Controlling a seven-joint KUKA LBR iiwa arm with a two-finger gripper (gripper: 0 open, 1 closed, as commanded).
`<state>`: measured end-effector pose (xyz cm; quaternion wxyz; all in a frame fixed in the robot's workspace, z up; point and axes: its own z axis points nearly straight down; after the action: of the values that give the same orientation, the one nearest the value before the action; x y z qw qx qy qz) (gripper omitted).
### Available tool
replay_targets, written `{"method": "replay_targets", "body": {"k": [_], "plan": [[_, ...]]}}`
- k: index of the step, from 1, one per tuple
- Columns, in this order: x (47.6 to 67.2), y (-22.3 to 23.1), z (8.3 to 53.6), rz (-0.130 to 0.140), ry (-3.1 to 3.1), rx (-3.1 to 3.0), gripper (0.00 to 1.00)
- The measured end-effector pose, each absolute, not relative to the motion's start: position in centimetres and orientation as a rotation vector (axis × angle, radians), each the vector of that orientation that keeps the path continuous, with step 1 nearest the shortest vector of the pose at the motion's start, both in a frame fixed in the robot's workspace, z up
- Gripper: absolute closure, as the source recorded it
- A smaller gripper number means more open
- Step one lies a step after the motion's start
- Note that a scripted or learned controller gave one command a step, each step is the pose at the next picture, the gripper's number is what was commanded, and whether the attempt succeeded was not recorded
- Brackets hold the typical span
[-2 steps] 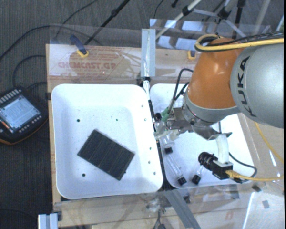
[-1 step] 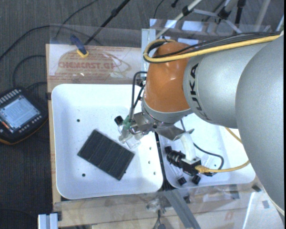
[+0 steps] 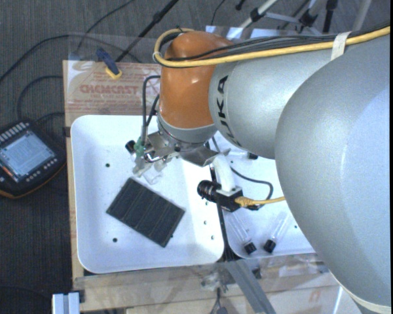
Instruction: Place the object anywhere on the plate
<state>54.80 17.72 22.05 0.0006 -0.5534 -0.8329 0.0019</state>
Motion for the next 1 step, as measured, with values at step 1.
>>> {"method": "replay_targets", "body": {"k": [1], "plan": [[63.73,20.89,19.66,0.006,-2.899,-1.210,1.00]]}}
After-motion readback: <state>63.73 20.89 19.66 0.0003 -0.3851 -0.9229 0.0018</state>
